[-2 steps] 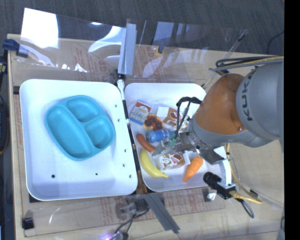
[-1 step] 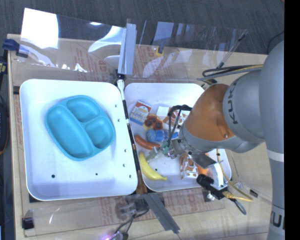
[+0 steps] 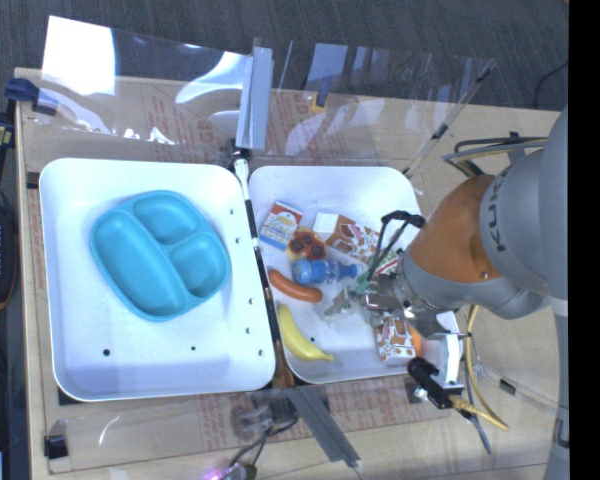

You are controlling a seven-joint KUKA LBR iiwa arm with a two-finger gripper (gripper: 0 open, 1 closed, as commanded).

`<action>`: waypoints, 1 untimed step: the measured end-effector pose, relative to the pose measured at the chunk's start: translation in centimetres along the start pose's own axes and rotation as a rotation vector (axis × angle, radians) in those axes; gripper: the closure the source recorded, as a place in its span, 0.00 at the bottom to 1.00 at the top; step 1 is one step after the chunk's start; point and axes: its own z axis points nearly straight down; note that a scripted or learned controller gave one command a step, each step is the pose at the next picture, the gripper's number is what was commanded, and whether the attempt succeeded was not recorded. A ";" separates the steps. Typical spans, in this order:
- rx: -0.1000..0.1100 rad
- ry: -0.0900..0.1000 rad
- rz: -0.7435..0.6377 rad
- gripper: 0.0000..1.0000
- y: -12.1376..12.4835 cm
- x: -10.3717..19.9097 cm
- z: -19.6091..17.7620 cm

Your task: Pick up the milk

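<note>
The gripper [image 3: 352,298], its opening unreadable, hangs low inside the right bin [image 3: 380,180] among groceries.

blue divided plate [image 3: 160,252] in left bin [image 3: 70,348], banana [image 3: 300,338], sausage [image 3: 295,288], perhaps a blue bottle [image 3: 325,270] in right bin [image 3: 370,183]

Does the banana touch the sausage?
Apart. The camera view shows a strip of white bin floor between the banana and the sausage.

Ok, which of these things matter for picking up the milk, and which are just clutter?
Job: gripper; blue-and-white carton, probably the milk.
Lying about: banana, sausage, blue bottle, orange box, blue divided plate in the left bin.
</note>
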 end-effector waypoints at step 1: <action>0.002 -0.006 -0.004 1.00 0.0 -0.2 -0.9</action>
